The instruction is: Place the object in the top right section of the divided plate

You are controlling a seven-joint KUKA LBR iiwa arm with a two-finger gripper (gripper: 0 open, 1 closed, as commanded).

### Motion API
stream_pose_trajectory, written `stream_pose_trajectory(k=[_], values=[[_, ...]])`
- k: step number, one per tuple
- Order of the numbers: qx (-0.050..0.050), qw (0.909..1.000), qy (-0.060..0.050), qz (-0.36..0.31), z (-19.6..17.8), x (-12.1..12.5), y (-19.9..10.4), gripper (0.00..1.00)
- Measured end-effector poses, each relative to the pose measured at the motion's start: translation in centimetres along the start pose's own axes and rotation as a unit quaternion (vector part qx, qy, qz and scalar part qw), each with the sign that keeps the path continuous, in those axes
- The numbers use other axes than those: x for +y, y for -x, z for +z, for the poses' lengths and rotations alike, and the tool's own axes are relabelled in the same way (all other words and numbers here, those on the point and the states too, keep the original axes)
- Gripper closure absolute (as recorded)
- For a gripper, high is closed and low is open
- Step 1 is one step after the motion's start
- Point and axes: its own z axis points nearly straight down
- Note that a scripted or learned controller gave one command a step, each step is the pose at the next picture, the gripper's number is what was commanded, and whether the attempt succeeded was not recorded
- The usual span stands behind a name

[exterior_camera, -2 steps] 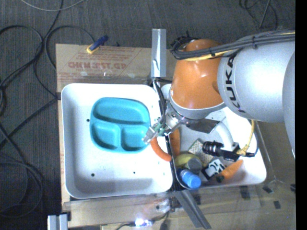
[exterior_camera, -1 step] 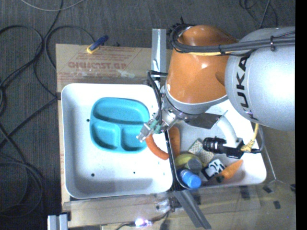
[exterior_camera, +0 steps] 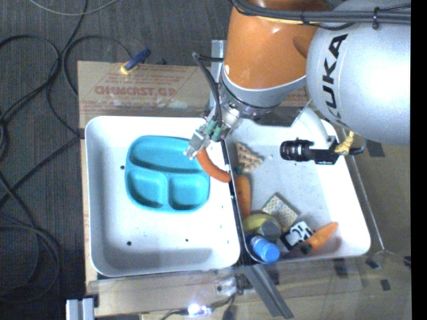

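A single fixed camera hangs above the bench and looks down at a slant, near enough that the two shallow white plastic bins [exterior_camera: 100, 245] take up most of the frame. The left bin lies toward the centre, the right bin [exterior_camera: 353, 225] beside it. The bulky grey and orange arm [exterior_camera: 313, 39] enters from upper right, looming close to the lens

Smooth, slightly glossy blue plastic on the plate [exterior_camera: 167, 182]. Matt white plastic in both bins [exterior_camera: 107, 245], lightly speckled. Glossy orange skin on the sausage [exterior_camera: 215, 170] at the plate's right edge. Shiny orange band [exterior_camera: 267, 32] above satin grey shell on the arm [exterior_camera: 363, 65]. Dull brown printed cardboard [exterior_camera: 133, 95] behind the plate.
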Motion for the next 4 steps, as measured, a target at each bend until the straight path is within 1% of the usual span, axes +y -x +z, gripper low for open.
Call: stream_pose_trajectory(k=[1, 2, 3, 4], values=[[0.003, 0.9991, 0.0, -0.042, 10.7, -2.6, -5.5, 1.0], [0.001, 0.9954, 0.0, -0.096, 11.1, 0.8, 1.3, 1.0], [0.002, 0.9888, 0.0, -0.149, 13.5, -4.6, -3.7, 1.0], [0.001, 0.9692, 0.0, -0.246, 13.3, -4.4, -3.9, 1.0]])
